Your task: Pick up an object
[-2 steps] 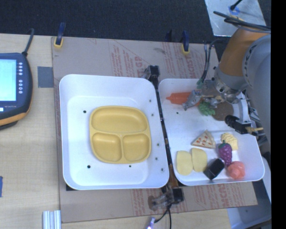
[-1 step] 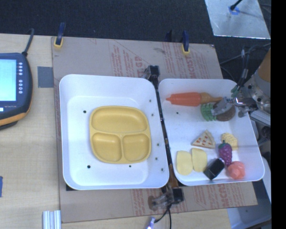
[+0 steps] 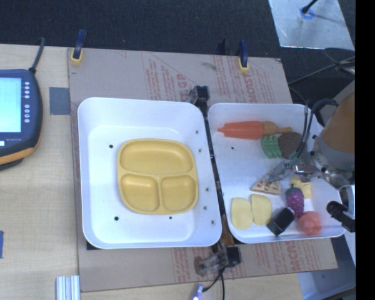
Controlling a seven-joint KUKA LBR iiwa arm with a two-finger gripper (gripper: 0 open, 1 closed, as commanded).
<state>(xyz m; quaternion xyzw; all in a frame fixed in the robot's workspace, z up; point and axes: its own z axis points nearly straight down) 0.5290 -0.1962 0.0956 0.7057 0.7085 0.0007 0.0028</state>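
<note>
The right bin point(image 3: 237, 114) holds several toy foods: an orange carrot point(image 3: 240, 129) along the far wall, a green piece point(image 3: 270, 145), a brown piece point(image 3: 290, 144), a pizza slice point(image 3: 266, 185), a purple piece point(image 3: 294, 198), two pale yellow slices point(image 3: 250, 210), a black block point(image 3: 280, 220) and a pink-red ball point(image 3: 310, 223). My gripper point(image 3: 277, 172) reaches in from the right and hangs low over the bin's middle, just above the pizza slice and below the green piece. I see nothing held in it.
The left bin point(image 3: 94, 167) carries a yellow three-compartment plate point(image 3: 157, 175). A handheld pendant point(image 3: 9, 114) lies at the far left of the bench. The grey arm point(image 3: 337, 139) covers the right bin's right edge. Clamps point(image 3: 242, 54) hold the cardboard sheet at the back.
</note>
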